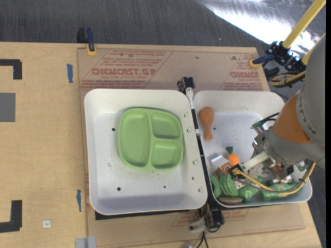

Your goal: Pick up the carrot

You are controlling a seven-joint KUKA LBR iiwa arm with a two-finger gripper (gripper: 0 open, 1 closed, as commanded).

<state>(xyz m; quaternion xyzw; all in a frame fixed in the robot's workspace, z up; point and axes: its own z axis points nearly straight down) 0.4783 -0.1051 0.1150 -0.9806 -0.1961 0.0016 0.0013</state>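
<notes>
Several green toys [243, 190] crowd the right bin's [243, 123] near edge at the carrot's [234, 159] six o'clock, so the gripper [266, 170], at its three o'clock with a grip I cannot tell, could snag them instead.

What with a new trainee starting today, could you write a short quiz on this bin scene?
1. True or false: the green plate lies in the left bin.
2. The carrot lies: A) in the left bin, B) in the right bin, C) on the green plate.
3. Name the tan thing near the right bin's far left corner.
Key: 1 true; 2 B; 3 a toy drumstick.
</notes>
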